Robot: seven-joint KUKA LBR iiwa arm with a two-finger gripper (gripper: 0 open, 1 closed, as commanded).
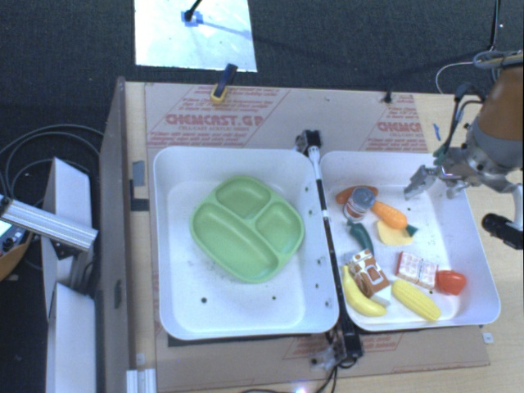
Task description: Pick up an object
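Carrot (pixel 390 214) — judged light, rigid, smooth plastic — best pinched across its mid-body; gripper (pixel 431 178) hovers near, finger state cannot be told.

— Item: one fixed camera. Where are you looking from?
— You look down from above the bench (pixel 246 109) at a slant, far enough back to take in both white bins: the left bin (pixel 176 219) sits mid-frame, the right bin (pixel 475 244) beside it.
— And the arm (pixel 499 121)?
— It enters at your right edge. The dark floor (pixel 65 47) lies along your top and left.
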